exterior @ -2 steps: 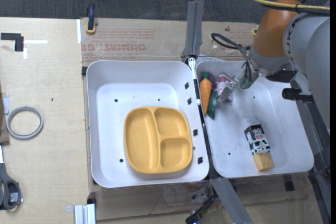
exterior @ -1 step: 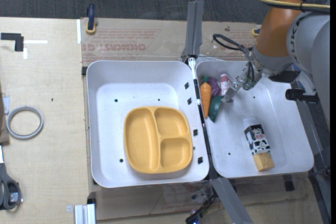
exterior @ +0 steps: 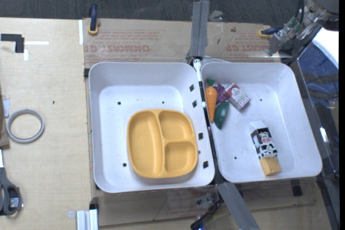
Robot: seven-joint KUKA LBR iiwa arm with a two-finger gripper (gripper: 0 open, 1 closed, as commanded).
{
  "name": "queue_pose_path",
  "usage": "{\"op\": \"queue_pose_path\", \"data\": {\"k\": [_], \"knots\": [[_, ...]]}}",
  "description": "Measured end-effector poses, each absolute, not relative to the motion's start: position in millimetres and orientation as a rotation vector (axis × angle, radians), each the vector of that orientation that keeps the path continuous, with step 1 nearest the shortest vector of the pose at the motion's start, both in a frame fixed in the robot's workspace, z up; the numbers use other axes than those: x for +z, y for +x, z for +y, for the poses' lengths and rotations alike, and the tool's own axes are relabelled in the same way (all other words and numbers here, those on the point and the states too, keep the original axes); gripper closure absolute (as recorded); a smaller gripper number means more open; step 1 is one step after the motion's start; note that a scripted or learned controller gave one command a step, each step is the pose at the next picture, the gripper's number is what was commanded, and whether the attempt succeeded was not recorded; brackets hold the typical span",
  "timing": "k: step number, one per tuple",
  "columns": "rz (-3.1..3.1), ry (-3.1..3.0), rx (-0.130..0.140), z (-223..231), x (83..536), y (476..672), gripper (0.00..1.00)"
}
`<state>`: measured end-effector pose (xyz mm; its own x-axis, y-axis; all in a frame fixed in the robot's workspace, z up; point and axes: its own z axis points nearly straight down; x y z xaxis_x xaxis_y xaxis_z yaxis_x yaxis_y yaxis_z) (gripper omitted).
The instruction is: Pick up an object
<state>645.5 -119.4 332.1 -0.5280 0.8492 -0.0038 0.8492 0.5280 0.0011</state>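
The right bin (exterior: 294,116) holds several small items. An orange carrot (exterior: 211,99) and a green vegetable (exterior: 221,115) lie against its left wall, with a purple piece (exterior: 211,84) just behind them. A red and white box (exterior: 237,96) lies beside them. A cow-patterned carton (exterior: 264,150) lies toward the front right of this bin. My gripper (exterior: 284,36) hangs above the bench behind the right bin's far right corner, well away from all the items, with nothing seen in it.
A yellow divided plate (exterior: 162,143) sits in the left bin (exterior: 108,116). A grey metal bar (exterior: 199,27) runs back from between the bins. A roll of tape (exterior: 23,125) and scissors (exterior: 8,197) lie on the bench at the left.
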Motion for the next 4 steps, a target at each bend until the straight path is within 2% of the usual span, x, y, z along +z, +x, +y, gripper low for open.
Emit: {"op": "queue_pose_path", "data": {"k": [1,2,4], "knots": [[2.864,1.283,-0.002,-214.3,410.4,611.4,1.0],[3.133,-0.145,-0.003,-222.0,492.2,584.5,1.0],[2.966,-1.022,0.0,-220.3,491.1,630.0,1.0]]}}
